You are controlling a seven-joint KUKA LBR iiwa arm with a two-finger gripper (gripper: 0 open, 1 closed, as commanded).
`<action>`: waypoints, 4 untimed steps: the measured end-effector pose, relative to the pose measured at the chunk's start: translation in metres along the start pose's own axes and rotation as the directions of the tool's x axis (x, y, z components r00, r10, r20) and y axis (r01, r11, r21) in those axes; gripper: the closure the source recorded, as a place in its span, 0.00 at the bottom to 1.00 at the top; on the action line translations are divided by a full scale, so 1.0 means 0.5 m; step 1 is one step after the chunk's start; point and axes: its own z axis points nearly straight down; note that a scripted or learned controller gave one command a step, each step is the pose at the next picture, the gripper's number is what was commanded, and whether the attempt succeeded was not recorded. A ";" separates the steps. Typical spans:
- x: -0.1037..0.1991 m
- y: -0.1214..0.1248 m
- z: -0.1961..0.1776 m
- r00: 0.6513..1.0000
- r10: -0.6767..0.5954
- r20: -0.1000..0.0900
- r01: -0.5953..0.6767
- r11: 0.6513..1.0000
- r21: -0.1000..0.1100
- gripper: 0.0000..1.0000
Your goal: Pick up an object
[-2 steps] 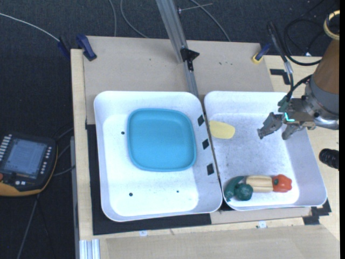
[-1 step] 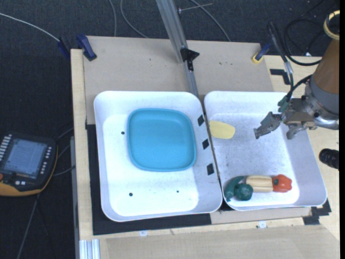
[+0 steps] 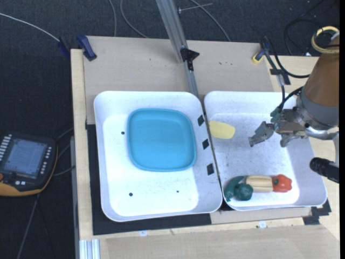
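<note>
No readable brands or labels. Jaws (image 3: 272, 136): spread open above the right bin (image 3: 307, 198), holding nothing, touching nothing. Yellow piece (image 3: 222, 129): left of the jaws, near. Green, tan and red toy (image 3: 257, 185): below the jaws, along the bin's near wall. Blue plate (image 3: 161, 139): far left, in the left bin (image 3: 108, 161).

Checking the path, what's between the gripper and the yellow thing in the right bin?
Nothing: in the camera view, bare white bin floor separates the gripper from the yellow object.
</note>
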 end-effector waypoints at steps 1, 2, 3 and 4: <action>0.020 -0.002 0.098 1.000 -0.001 0.000 0.001 1.000 0.001 0.00; 0.013 -0.004 0.222 1.000 0.000 0.000 0.000 1.000 0.002 0.00; 0.014 -0.001 0.195 1.000 0.000 0.000 0.000 1.000 -0.004 1.00; 0.007 -0.013 0.078 1.000 0.000 0.001 0.000 1.000 -0.009 1.00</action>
